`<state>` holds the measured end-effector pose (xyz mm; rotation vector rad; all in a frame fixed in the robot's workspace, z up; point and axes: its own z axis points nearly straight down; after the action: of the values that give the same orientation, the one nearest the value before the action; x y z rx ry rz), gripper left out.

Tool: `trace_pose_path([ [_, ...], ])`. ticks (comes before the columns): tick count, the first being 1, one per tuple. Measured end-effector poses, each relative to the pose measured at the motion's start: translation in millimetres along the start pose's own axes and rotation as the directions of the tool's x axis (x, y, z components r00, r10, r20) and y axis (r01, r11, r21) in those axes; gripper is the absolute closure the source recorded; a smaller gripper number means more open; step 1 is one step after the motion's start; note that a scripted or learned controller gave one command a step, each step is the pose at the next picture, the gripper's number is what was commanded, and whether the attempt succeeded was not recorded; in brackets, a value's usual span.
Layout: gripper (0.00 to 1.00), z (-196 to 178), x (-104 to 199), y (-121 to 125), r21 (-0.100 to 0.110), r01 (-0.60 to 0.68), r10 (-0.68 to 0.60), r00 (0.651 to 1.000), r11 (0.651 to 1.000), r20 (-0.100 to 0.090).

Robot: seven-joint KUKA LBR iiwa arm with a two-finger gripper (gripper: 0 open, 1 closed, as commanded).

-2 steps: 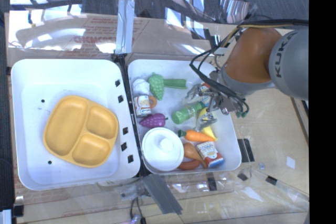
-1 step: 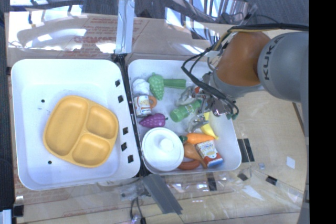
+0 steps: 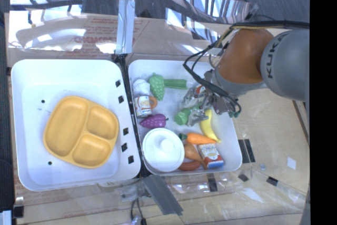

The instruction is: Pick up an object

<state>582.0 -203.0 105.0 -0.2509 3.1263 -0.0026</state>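
On the bench sit 2 shallow white bins: the left bin (image 3: 23, 113) holds 1 yellow divided tray (image 3: 80, 130) with 3 compartments, and the right bin (image 3: 158, 68) holds the jumble of small things. Counted there: 1 green leafy toy vegetable with a long green stem (image 3: 164, 84) near the top, 1 small labelled jar (image 3: 142, 105) just beside the left wall, 1 purple grape-like piece (image 3: 154, 121) below it, 1 white round bowl (image 3: 164, 149) at the lower left, 1 yellow banana (image 3: 209, 127) lying lengthwise toward the right side, 1 orange carrot (image 3: 199, 138) touching the banana's lower end, 1 small printed carton (image 3: 209, 154) beneath the carrot, and 1 small green piece (image 3: 182, 117) near the middle. The gripper (image 3: 196, 108) hangs low over the bin's centre, between the green piece and the banana; whether it has closed on anything I cannot tell, since metal parts and cables blur together there.
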Motion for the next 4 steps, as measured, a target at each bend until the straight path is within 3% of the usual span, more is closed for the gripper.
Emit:
trace_pose_path([
  [1, 1.00, -6, 87, 69, 0.001, 0.186, -0.186, 0.983, 0.983, 0.000],
  [2, 1.00, -125, 56, 132, 0.002, 0.182, -0.182, 0.983, 0.983, 0.005],
  [3, 1.00, -140, 10, 79, -0.001, 0.217, -0.217, 0.976, 0.976, -0.002],
  [4, 1.00, -87, 57, 128, -0.004, 0.081, -0.081, 0.997, 0.997, -0.006],
])
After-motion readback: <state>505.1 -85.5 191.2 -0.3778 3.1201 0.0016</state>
